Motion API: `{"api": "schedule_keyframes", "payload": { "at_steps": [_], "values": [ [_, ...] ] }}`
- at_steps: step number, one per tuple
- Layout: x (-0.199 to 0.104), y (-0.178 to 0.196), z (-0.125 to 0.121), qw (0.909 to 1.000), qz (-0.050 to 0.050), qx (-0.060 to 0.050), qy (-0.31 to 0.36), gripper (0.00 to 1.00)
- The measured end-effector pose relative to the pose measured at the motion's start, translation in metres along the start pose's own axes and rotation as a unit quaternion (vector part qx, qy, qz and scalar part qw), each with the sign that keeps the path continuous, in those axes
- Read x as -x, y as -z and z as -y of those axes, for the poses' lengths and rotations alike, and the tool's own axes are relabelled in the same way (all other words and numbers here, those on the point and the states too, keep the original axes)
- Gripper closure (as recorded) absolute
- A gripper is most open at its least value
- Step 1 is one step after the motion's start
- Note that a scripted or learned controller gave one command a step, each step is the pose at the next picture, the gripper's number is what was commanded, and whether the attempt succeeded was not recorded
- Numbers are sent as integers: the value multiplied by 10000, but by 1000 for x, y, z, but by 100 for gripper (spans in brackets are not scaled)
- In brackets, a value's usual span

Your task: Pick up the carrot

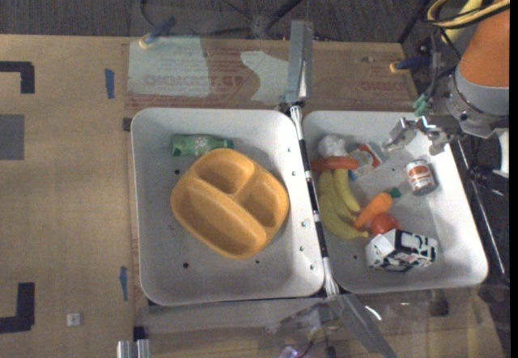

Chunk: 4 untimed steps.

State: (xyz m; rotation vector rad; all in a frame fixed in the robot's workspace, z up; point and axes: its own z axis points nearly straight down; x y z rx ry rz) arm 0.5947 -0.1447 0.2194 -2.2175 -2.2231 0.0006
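The carrot [374,208] is small and orange with a green stem end. It lies aslant in the middle of the right bin [453,223], between the bananas [338,201] and a red-and-white can [420,176]. A red tomato [383,223] touches its lower end. My gripper [418,136] hangs over the bin's far right part, up and to the right of the carrot and well apart from it. Its fingers are spread open with nothing between them.
A black-and-white carton [401,249] lies at the right bin's near side. A red chili [334,163], a white lump [330,145] and a small packet [368,155] sit at its far left. The left bin [154,210] holds a yellow divided plate [230,201] and a green packet [201,143].
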Motion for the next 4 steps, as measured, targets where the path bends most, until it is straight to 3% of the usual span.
{"api": "schedule_keyframes", "payload": {
  "at_steps": [1,2,3,4],
  "values": [
    [-11,-87,61,9932,-4,-4,1164,0],
    [-43,-127,56,9936,19,68,1131,0],
    [-43,-118,55,9937,17,90,1115,100],
    [-104,-35,91,9947,5,11,1033,100]
  ]
}}
